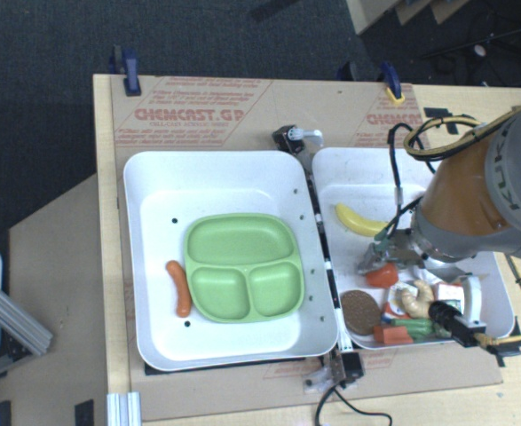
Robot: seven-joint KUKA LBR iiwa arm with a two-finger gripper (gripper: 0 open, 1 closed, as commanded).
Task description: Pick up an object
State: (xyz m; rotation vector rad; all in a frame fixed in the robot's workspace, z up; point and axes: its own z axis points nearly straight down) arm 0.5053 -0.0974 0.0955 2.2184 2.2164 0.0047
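- Gripper (380,260) low in the right bin (358,162), seemingly touching a red object (382,277); grip state unclear.
- Banana (358,221) near the bin's far-left corner.

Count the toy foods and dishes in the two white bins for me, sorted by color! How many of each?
Green: 2, the divided plate and a green vegetable
Yellow: 1, the banana
Orange: 1, the hot dog
Red: 1, the red piece
Brown: 1, the round patty
Tan: 1, the small tan piece
Total: 7
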